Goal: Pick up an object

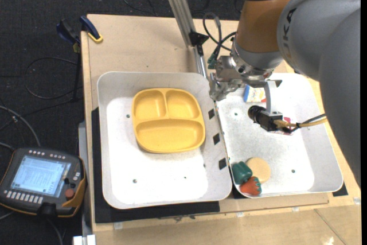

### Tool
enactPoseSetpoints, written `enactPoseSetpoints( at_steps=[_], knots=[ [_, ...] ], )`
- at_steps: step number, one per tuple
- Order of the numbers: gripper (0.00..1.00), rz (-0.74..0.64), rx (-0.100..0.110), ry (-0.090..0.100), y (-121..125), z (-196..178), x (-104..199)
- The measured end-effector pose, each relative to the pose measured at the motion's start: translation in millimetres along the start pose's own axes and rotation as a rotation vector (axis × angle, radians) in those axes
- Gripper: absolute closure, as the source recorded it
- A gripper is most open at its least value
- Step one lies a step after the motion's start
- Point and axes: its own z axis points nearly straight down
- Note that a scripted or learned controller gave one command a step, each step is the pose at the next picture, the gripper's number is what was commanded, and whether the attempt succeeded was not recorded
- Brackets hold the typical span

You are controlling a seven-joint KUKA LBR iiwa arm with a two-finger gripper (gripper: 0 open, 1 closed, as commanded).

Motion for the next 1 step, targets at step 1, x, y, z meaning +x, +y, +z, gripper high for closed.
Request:
enactPoseSetpoints(
  at_steps=[1],
  knots=[
    [1.00, 0.000, -0.002, 0.000, -5.1, -11.1, 57.3]
  ],
)
